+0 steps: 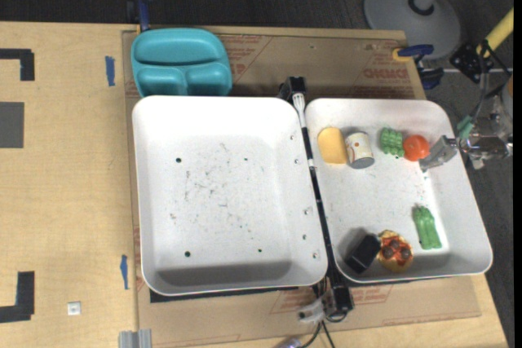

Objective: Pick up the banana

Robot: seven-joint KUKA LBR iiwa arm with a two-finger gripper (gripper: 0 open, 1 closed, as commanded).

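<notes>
We place the banana [331, 145], probably the yellow piece, at the right bin's [457, 200] upper left, beside a small can [360, 151]. Gripper [444, 151] sits at the bin's right edge; jaw state: cannot tell. Approach step; next move calls for travel leftward across the bin.

Banana in the right bin

The banana [331, 144], a short yellow piece, lies flat near the right bin's [457, 208] upper-left corner, just beside a small white can [359, 150].
</notes>
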